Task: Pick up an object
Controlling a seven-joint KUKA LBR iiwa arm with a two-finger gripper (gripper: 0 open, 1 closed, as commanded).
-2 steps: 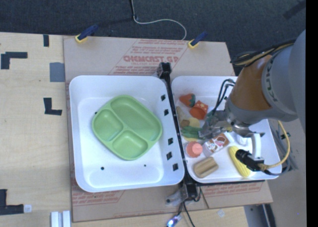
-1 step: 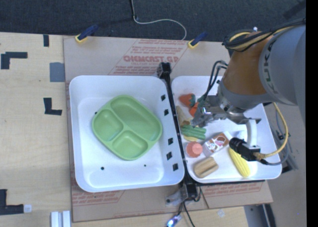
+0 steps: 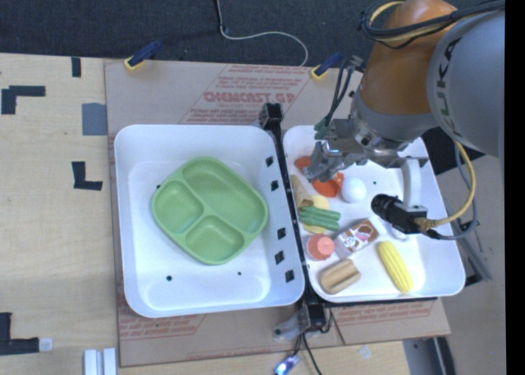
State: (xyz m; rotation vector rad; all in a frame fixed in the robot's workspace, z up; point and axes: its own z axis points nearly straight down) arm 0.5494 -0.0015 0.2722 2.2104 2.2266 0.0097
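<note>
The right bin [image 3: 439, 283] holds several toy foods: a yellow corn cob [image 3: 396, 266], a brown bread roll [image 3: 339, 276], a green pod [image 3: 318, 218], a white egg [image 3: 354, 190], a pink round piece [image 3: 321, 245], a small packet [image 3: 357, 236] and orange-red pieces [image 3: 321, 185]. My gripper [image 3: 326, 165] hangs low over the bin's upper left part, right above the orange-red pieces. Its fingertips are down among those pieces, and I cannot make out any grasp.
The left bin [image 3: 139, 283] holds a green divided plate [image 3: 210, 209]. A black divider [image 3: 280, 201] runs between the bins. A black cylinder [image 3: 392, 211] on the arm hangs over the right bin's middle. Cardboard [image 3: 238, 94] lies under both bins.
</note>
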